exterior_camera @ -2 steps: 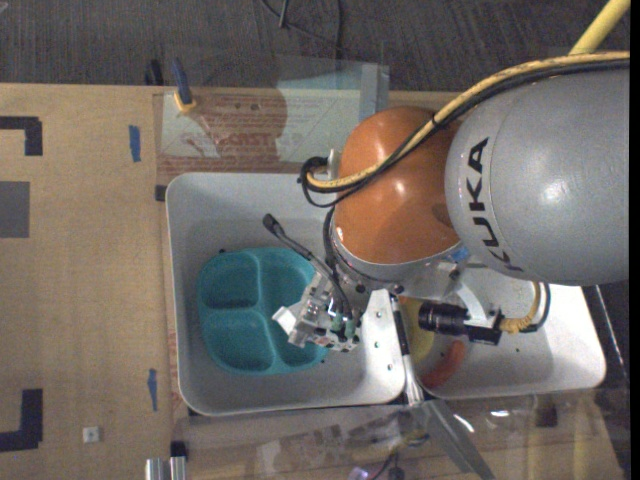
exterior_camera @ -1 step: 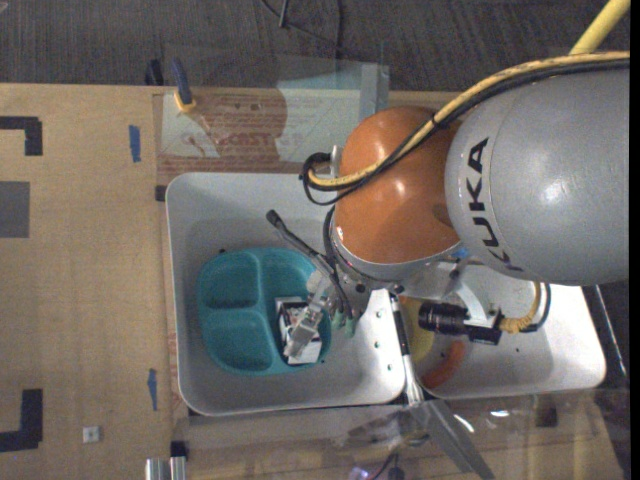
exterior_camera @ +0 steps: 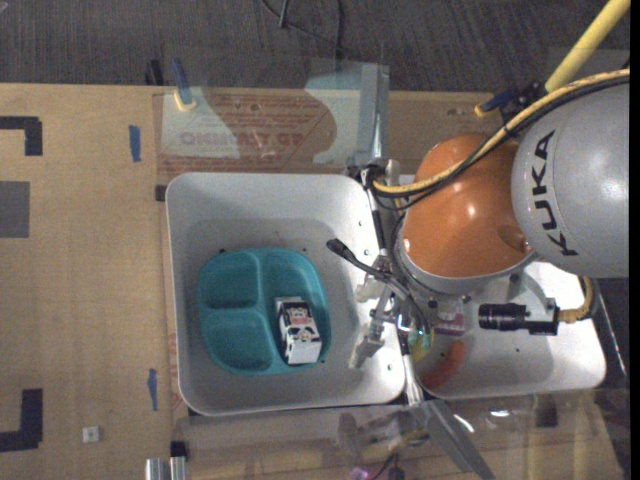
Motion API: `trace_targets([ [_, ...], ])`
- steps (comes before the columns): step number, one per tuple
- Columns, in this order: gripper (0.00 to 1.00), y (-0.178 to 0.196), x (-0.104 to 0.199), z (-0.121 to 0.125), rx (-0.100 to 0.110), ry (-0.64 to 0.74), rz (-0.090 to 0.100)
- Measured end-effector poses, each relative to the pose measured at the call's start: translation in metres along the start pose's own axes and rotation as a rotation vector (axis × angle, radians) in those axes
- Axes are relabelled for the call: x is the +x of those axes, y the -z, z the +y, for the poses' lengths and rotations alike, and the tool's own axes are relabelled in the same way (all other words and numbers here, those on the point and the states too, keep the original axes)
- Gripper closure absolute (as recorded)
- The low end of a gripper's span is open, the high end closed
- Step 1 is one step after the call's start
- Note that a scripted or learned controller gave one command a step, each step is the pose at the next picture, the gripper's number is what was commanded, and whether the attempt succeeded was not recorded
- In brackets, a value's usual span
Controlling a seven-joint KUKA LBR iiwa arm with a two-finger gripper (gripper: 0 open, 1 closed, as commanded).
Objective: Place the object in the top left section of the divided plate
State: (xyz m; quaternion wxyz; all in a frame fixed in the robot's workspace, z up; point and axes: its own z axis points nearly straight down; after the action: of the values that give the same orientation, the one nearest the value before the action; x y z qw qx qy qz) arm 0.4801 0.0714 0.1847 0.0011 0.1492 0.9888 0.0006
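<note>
One small white printed box [exterior_camera: 299, 332] is lying in the lower right part of the teal divided plastic plate [exterior_camera: 232, 286], so the tool [exterior_camera: 372, 340], hanging beside it, is needing to grab it.

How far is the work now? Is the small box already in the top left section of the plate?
Done: the small box lies on the teal divided plate in the left bin. However, it sits in the lower right section, not the top left. In hand: nothing visibly; the gripper is beside the plate. Left: move the box to the top left section.
</note>
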Motion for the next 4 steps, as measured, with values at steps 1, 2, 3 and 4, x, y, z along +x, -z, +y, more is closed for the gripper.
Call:
trace_targets([
  [1, 1.00, 0.010, -0.002, 0.001, -0.005, -0.003, -0.005],
  [2, 1.00, 0.050, -0.008, 0.092, -0.002, 0.055, -0.002],
  [3, 1.00, 0.084, 0.006, 0.073, -0.002, 0.021, -0.003],
  [4, 1.00, 0.030, -0.001, 0.059, 0.000, -0.084, 0.001],
])
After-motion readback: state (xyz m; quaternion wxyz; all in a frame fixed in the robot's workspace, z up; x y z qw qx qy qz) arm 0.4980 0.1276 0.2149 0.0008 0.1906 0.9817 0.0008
